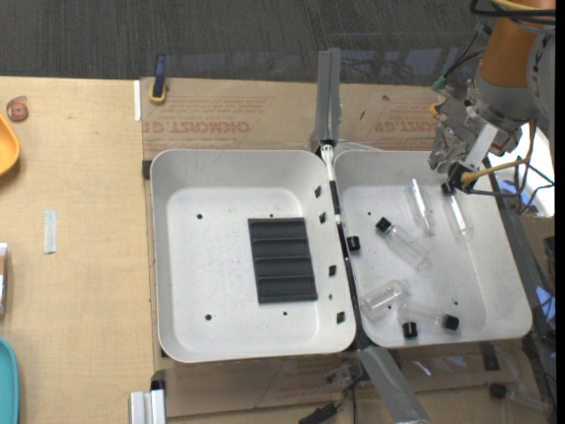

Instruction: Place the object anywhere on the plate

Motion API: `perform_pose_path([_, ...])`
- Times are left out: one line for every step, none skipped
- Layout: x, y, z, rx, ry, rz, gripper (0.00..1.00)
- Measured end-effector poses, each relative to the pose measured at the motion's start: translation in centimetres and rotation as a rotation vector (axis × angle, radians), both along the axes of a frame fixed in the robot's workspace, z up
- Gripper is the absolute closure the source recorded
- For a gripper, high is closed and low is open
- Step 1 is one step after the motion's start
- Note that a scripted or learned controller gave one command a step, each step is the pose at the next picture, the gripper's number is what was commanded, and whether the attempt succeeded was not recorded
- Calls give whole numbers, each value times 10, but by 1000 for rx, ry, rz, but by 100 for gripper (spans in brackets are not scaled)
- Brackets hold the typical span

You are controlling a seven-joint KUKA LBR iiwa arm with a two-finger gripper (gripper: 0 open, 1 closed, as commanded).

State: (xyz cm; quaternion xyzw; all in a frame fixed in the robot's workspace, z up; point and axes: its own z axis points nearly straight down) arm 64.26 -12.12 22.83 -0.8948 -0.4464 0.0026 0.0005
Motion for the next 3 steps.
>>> perform_pose_path([-3,62,41,1,-3,154,100])
perform_pose_path([16,115,54,2,-3,574,100])
perform_pose_path([17,172,59,3,-3,996,100])
